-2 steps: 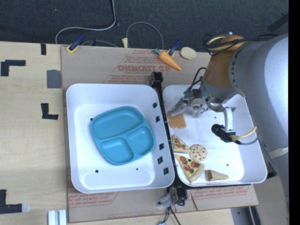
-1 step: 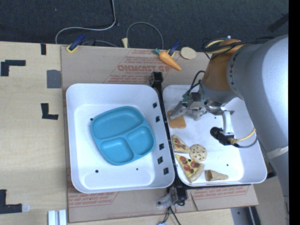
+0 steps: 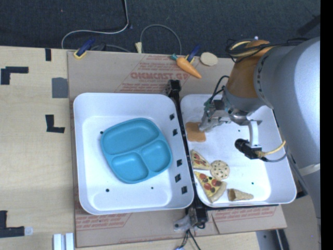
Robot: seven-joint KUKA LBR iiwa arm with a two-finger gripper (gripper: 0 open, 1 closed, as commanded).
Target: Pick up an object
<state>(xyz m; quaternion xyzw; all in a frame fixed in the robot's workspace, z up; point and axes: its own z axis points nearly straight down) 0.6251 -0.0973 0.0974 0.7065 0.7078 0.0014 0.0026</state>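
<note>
My gripper (image 3: pixel 207 123) reaches down into the right white bin (image 3: pixel 270 191), near its left wall, with its tip right at a tan bread-like piece (image 3: pixel 194 133). That piece lies on the bin floor, touching or just under the fingertips. Below it sit a pizza slice (image 3: pixel 199 161), a round cookie (image 3: pixel 219 169), a second pizza slice (image 3: pixel 210 187) and a small tan wedge (image 3: pixel 240 195). The grey arm with its orange band (image 3: pixel 244 77) covers the bin's upper right.
The left white bin (image 3: pixel 86 155) holds a blue divided plate (image 3: pixel 136 149). On the cardboard behind the bins lie a toy carrot (image 3: pixel 188 67) and a pale round piece (image 3: pixel 209 59). A black clip divider (image 3: pixel 177 134) runs between the bins. Cables loop at the back.
</note>
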